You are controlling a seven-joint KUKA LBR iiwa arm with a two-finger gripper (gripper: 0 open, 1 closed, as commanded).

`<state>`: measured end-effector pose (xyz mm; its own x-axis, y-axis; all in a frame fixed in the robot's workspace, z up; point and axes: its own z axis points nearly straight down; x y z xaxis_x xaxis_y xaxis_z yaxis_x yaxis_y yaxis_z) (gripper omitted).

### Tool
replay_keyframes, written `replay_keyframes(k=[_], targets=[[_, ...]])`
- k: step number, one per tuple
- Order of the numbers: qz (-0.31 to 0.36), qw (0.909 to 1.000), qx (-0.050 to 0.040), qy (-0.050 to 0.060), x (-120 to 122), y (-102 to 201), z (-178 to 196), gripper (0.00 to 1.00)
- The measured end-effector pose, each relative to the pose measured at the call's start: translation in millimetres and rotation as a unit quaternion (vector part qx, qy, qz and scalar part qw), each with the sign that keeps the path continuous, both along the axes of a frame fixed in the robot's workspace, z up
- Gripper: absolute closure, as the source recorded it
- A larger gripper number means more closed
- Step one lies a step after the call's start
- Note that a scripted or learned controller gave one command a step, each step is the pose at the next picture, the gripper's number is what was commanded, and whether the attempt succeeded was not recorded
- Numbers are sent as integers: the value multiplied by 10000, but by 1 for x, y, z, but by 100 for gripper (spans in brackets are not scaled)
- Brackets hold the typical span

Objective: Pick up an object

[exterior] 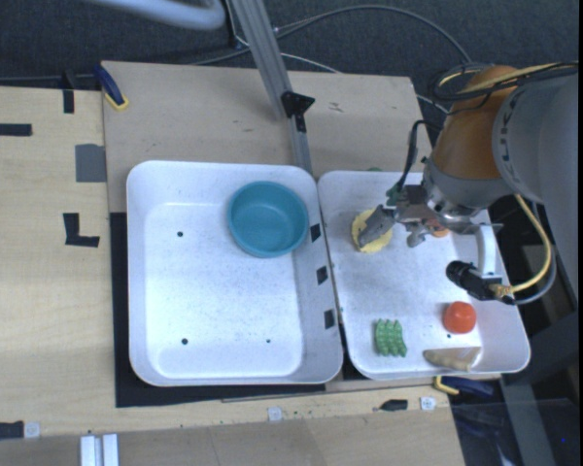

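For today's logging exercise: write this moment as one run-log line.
gripper: at yellow object, right bin | grasp: unconfirmed | blue bowl: left bin

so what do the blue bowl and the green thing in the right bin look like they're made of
The blue bowl looks like plastic: one even teal colour, smooth, thin rim, a soft sheen rather than a glaze, though the view leaves that open. The green thing looks like moulded plastic or rubber: matte, uniform green, with a bumpy ribbed surface. It is too small to tell further.
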<state>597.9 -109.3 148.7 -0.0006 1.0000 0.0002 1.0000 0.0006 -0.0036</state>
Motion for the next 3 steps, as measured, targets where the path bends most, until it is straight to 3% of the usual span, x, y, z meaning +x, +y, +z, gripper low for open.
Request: replay_keyframes(k=[1,2,3], targets=[[0,10000,1,5,-1,1,-52,0],[5,10000,1,-14,0,1,-40,100],[1,10000,-2,-25,8,6,7,100]])
